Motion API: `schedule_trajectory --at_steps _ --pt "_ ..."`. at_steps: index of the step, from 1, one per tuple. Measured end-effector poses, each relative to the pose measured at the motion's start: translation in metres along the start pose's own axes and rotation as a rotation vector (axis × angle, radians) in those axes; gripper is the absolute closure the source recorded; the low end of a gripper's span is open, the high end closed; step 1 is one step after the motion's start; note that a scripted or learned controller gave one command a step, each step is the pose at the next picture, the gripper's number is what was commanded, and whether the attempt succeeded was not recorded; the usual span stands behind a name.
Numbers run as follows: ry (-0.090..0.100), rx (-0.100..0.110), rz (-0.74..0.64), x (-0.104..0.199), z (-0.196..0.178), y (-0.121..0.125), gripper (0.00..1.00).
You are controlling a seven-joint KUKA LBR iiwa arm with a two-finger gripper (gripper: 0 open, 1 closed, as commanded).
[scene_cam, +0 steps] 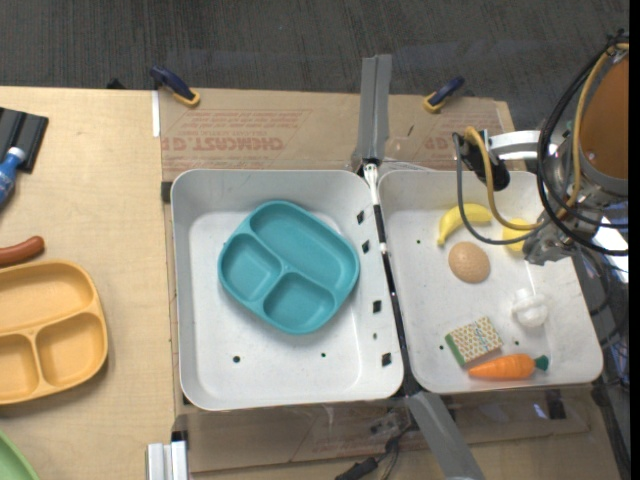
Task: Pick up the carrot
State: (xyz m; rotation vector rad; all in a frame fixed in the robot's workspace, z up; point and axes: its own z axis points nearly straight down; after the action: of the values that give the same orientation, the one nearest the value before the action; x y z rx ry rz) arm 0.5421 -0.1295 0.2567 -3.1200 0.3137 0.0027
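I see the carrot [503, 368] lying on its side near the front edge of the right bin [430, 368], its green top pointing right toward the bin's near-right corner. Just to its left and slightly farther back sits a small patterned box [473, 340], close beside the carrot. Farther back in the same bin I have a brown egg [468, 262], a banana [464, 219] behind it, and a small white object [531, 310] toward the right wall.

The arm [605, 128] comes in at the far right of the view, over the far-right part of that bin, with cables looping around it. The gripper [548, 248] appears to hang at the bin's right side, well back from the carrot; I cannot tell its opening from here, and nothing is visibly held.

The left bin [200, 368] holds a teal divided tray [289, 265]. On the bench to the left lies a yellow divided tray [45, 333].
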Motion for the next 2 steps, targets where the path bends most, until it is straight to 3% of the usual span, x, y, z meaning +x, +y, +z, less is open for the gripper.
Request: schedule_trajectory --at_steps 2 --pt "-0.002 0.001 0.002 0.004 -0.008 -0.064 1.0"
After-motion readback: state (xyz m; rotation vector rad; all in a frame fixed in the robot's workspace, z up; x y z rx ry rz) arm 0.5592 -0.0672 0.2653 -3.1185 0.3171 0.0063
